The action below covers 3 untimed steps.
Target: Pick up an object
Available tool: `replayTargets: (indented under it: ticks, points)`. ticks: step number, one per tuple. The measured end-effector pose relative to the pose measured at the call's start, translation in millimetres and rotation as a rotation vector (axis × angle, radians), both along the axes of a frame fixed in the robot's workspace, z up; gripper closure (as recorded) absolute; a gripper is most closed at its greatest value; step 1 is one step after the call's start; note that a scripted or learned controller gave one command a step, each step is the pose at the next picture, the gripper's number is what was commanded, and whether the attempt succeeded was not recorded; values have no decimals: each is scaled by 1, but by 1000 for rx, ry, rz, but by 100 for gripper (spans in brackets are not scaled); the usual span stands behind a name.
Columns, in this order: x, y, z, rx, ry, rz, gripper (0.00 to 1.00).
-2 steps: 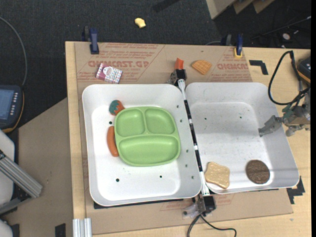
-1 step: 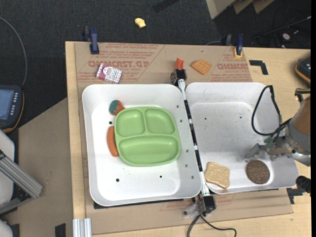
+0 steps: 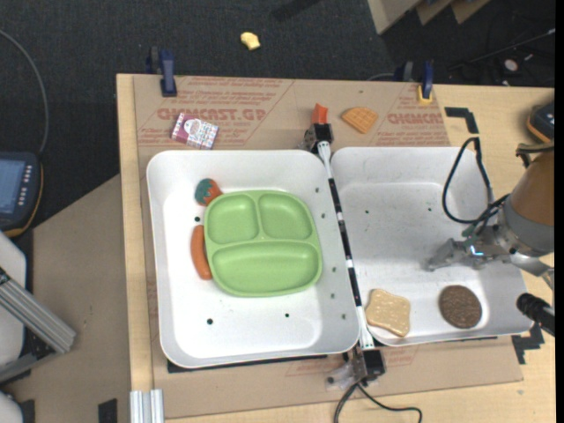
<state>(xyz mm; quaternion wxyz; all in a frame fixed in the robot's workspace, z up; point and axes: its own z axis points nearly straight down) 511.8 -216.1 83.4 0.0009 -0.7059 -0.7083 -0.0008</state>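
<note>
Gripper (image 3: 451, 256): seen low over the right bin (image 3: 388, 179), toward its right wall; the fingers are spread apart, with nothing between them.
Brown round cookie (image 3: 461, 306): lies on the right bin's floor near the front right corner, just in front of the gripper and apart from it.
Tan cracker (image 3: 389, 312): rests at the right bin's front left corner, partly on the rim, beside the divider.
Cable (image 3: 461, 179): a black loop is hung from the wrist over the right bin's back right part.
Green tray (image 3: 262, 242): three compartments, set in the middle of the left bin (image 3: 238, 337).
Orange sausage (image 3: 200, 253): is wedged against the tray's left edge.
Small round toy (image 3: 207, 190): sits at the tray's back left corner.
Open room: the right bin's back left floor is left bare; so is the left bin's front strip.
Bench (image 3: 256, 95): a pink packet (image 3: 195, 129) and an orange cracker (image 3: 359, 119) are laid behind the bins.
</note>
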Motion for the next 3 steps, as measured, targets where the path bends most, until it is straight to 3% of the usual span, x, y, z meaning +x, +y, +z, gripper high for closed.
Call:
replayTargets:
  ticks: [1, 2, 3]
  points:
    - [-30, -8, 56, -5, -4, -5, 0]
    - [62, 3, -1, -1, -5, 3, 0]
    - [49, -9, 122, -8, -11, -3, 0]
